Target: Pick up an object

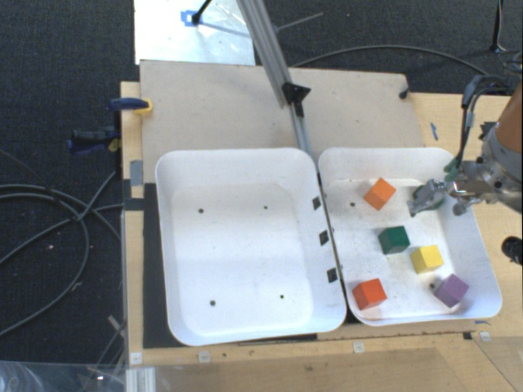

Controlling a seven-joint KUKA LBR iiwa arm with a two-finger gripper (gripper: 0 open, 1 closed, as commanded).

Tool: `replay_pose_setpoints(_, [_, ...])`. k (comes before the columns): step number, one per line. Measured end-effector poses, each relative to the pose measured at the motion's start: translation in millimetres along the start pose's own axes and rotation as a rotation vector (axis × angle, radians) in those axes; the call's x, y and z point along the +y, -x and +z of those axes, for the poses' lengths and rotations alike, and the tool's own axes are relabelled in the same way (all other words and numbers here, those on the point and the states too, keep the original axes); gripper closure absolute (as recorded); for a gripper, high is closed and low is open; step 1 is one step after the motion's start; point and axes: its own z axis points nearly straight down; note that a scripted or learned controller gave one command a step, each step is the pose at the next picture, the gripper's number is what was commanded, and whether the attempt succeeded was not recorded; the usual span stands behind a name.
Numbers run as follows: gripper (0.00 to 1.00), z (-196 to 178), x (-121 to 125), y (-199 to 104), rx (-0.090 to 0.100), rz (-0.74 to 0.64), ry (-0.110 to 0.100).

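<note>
Dark carpet [57, 47] surrounds a pale wooden bench [212, 104], with black cables looping across the floor at nine o'clock. Two shallow white bins sit side by side on the bench. One, the left bin [237, 243], takes up the middle of the view. Its neighbour, the right bin [482, 251], lies at about four o'clock, and the two rims touch along a seam marked by small black clips [324, 237].

From three o'clock the grey arm [502, 158] reaches in over the far edge of the right bin. Its gripper [429, 194] hangs above the upper part of that bin, pointing toward nine o'clock. I cannot tell how its jaws stand, as they are small and blurred against the white floor; nothing is seen between them.

A long grey pole [265, 39] runs from twelve o'clock down to the seam between the bins, with a black clamp [294, 94] partway along. Blue and yellow clamps [122, 106] grip the bench edge at ten o'clock.

Five small blocks lie in the right bin, all apart from each other. An orange block [379, 193] sits just at nine o'clock of the gripper, near it but not touching. Below it lies a green block [394, 239], then a yellow block [426, 258] at its four o'clock. A purple block [450, 289] rests near the bin's lower right corner, and a red-orange block [369, 293] lies near the lower left rim.
</note>
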Motion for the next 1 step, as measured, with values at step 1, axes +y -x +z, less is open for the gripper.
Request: replay_pose_setpoints(1, [0.00, 7.3, 18.5, -37.4, 0.000, -0.006, 0.000])
